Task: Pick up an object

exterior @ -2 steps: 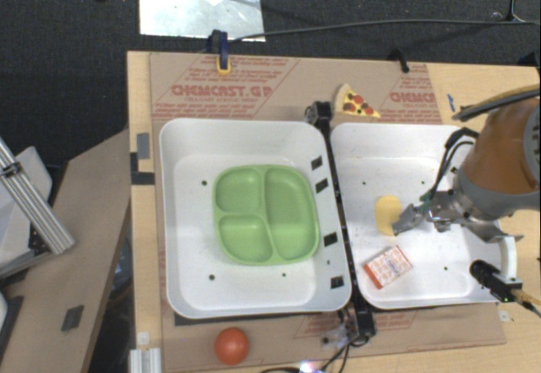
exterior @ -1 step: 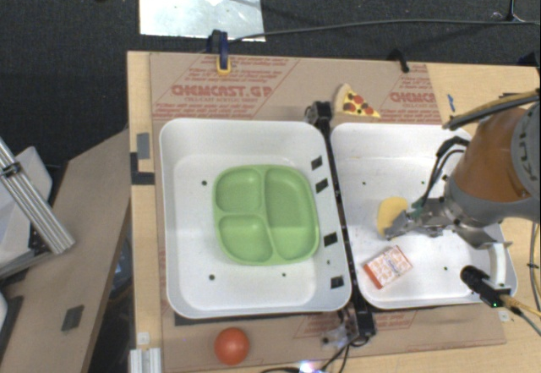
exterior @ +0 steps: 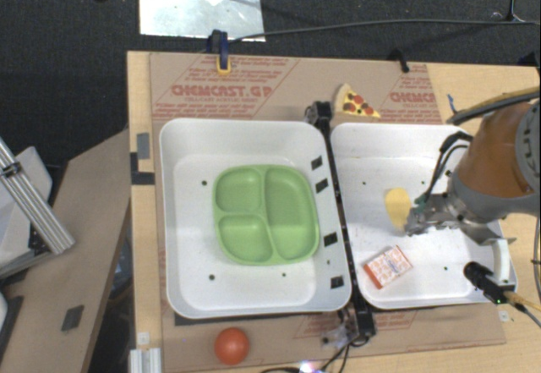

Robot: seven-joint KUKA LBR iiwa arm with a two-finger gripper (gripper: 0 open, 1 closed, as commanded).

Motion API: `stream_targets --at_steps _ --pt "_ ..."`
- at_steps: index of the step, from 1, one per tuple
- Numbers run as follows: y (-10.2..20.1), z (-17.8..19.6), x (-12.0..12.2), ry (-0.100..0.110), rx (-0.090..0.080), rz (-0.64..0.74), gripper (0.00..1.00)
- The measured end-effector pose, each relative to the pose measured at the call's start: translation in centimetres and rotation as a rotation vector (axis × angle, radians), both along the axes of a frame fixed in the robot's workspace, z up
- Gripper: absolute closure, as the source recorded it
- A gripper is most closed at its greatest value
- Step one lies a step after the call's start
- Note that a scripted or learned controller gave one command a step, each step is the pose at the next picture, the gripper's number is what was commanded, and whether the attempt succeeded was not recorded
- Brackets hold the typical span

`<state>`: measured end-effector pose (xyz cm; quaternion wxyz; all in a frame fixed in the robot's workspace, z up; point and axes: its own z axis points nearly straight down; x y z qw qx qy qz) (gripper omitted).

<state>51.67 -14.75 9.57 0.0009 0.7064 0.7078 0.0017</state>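
Right bin [exterior: 372,151]: arm reaches in from right, gripper [exterior: 416,217] low beside yellow object [exterior: 396,204]; grip state unclear.

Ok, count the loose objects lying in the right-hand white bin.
2. A yellow rounded object lies mid-bin beside the gripper; a small red-and-white patterned packet lies near the front wall. The arm may hide more on the right side.
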Motion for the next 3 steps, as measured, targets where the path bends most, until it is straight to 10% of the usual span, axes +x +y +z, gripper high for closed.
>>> stream_targets --at_steps 3 --pt "0.6 15.1 1.1 -0.003 -0.003 0.003 1.00"
